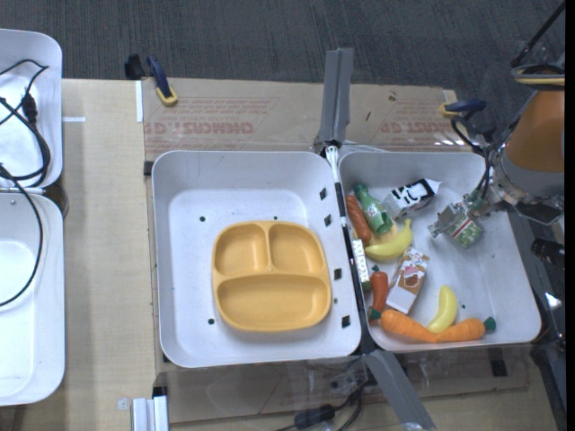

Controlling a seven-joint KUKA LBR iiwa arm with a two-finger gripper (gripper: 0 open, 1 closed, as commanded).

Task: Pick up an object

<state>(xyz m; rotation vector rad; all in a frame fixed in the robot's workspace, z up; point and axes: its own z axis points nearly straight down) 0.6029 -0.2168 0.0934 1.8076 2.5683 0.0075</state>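
The tool [456, 224], grip state untellable, sits at a small green-white carton [467, 232], likely light and crushable, best pinched across its flat sides.

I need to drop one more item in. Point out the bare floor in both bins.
Left bin: bare strips ring the yellow divided plate, widest along its far wall. Right bin: open floor toward its right wall, between the tool and the small banana. Its left edge is crowded with carrots, a green bottle and cartons.
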